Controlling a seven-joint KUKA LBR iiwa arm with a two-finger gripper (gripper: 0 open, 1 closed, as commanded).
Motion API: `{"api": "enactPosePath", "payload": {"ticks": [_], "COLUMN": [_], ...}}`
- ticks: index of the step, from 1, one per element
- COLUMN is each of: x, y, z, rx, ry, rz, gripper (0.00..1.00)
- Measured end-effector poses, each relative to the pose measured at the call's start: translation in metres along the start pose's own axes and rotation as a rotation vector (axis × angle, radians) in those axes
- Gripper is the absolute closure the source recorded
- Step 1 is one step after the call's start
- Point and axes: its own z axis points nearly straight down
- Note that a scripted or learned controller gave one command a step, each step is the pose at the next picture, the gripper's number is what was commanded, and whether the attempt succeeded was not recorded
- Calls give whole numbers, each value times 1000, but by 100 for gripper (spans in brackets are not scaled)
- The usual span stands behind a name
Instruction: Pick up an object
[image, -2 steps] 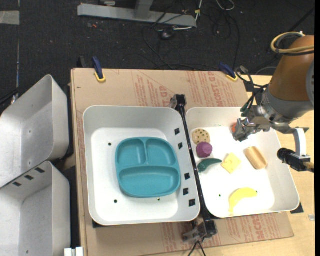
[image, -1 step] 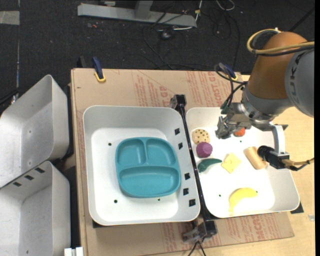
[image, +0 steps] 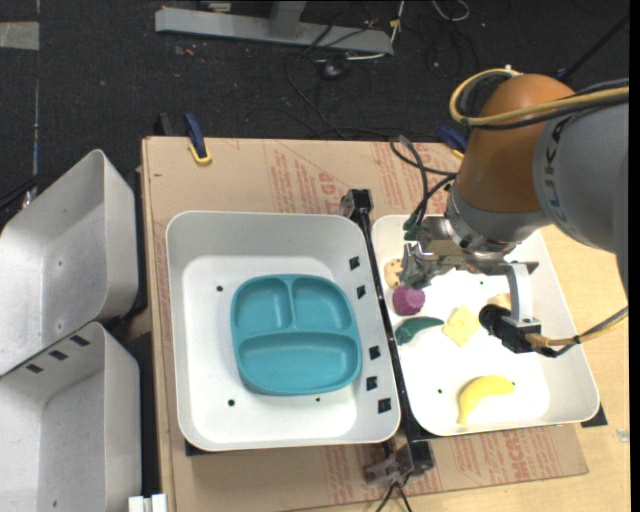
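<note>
Dark floor rings a bench with two bins (image: 375, 300). Left holds a teal tray (image: 296, 335); right holds a purple toy (image: 408, 298), green piece (image: 417, 329), cheese (image: 461, 325), banana (image: 482, 395). The gripper (image: 412, 264) hovers over the purple toy, likely its target; I cannot tell the claw's state.

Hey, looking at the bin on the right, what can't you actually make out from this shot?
- Gripper: its tips blur into the purple object; contact unclear.
- Right bin: its far part is covered by the arm.
- Pale speckled item at the bin's left wall: too small to identify.
- Yellow piece: partly behind a black part on the arm.
</note>
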Motion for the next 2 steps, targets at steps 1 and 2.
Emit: {"api": "enactPosePath", "payload": {"ticks": [1, 2], "x": [52, 109], "y": [11, 13], "z": [0, 6], "rx": [-3, -3], "ry": [0, 0], "rz": [-1, -2], "gripper": [100, 100]}}
